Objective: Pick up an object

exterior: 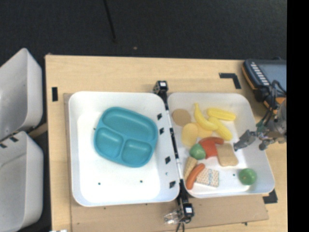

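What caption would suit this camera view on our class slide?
Gripper poised at the right bin's edge over toy food, near the bread slice; a teal divided plate lies in the left bin.

The right bin [244, 100] holds a heap of toy food: a yellow banana [203, 118] and a corn cob [221, 113] near the far wall, a round tan cookie [181, 116], a red tomato [211, 145], a slice of toast [226, 155], a green lime [247, 176], and an orange sausage [193, 176] lying tilted beside a speckled wafer [209, 177].

Arm [275, 124] cut off at right
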Motion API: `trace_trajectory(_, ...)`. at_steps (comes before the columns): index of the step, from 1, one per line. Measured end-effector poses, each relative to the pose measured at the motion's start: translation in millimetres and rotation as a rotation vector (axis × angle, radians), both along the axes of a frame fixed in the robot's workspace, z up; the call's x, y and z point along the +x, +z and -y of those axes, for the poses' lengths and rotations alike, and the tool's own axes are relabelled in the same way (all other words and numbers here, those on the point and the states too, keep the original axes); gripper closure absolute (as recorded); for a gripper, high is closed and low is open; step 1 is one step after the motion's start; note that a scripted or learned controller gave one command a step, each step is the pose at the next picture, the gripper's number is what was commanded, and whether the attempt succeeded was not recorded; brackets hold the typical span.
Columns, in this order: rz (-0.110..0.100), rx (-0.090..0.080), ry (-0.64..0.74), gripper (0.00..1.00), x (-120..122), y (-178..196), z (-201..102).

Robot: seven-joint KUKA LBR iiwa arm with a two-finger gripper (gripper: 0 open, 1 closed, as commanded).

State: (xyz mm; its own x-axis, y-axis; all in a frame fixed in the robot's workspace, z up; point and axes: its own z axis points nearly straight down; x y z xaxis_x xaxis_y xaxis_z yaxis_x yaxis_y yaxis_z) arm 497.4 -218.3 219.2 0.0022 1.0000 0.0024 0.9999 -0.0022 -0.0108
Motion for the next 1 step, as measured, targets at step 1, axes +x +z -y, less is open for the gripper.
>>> trace_trajectory(1, 0.012, -0.003, 0.004, 0.0, 2.9, 6.3, -0.3)
